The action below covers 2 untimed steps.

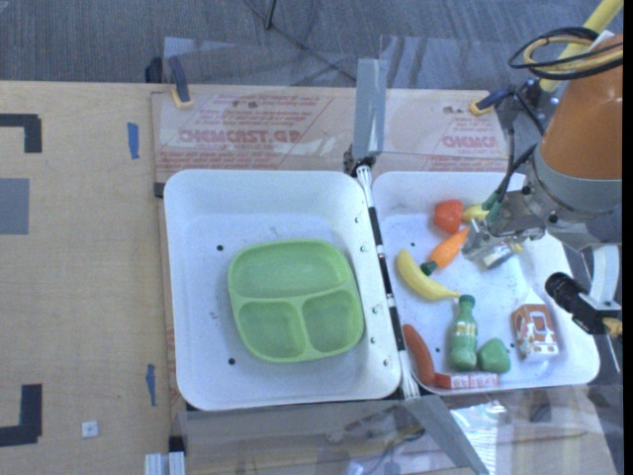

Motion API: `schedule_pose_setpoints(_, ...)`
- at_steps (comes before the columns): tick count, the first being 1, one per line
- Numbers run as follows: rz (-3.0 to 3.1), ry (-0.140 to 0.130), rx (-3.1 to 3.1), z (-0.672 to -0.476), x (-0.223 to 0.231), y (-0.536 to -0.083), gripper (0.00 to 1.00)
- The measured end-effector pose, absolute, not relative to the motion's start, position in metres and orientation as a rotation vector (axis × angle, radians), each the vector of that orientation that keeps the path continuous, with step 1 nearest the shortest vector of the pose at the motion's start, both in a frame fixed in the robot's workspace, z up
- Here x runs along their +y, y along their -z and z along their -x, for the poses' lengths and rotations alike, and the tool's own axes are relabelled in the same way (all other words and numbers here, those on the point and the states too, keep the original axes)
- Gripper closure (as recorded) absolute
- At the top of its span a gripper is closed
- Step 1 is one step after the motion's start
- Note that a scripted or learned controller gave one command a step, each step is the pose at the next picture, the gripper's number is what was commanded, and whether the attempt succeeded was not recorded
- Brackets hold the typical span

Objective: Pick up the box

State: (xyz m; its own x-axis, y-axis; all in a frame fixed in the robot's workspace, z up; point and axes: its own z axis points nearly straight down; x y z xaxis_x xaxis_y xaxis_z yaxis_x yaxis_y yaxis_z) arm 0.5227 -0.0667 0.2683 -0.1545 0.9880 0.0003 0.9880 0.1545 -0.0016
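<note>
The box [534,331] is a small orange and white carton lying near the right bin's front right corner. My gripper [492,246] hangs over the middle of the right bin [579,364], just right of an orange carrot [450,249]. It is above and to the left of the box, well apart from it. Nothing shows held in the gripper. The grey arm with its orange band [584,117] comes in from the right.
The right bin also holds a red tomato [448,215], a banana [422,277], a green bottle [462,334], a green pepper [494,355] beside the box, and a red sausage [419,355]. A green divided plate [294,301] lies in the left bin [198,216].
</note>
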Motion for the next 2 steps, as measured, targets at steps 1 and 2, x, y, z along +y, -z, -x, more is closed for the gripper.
schedule_pose_setpoints(1,2.041,-0.002,-2.387,-0.523,-0.066,-0.268,0.00)
schedule_pose_setpoints(2,2.135,-0.001,-2.304,-0.479,-0.078,-0.184,0.00)
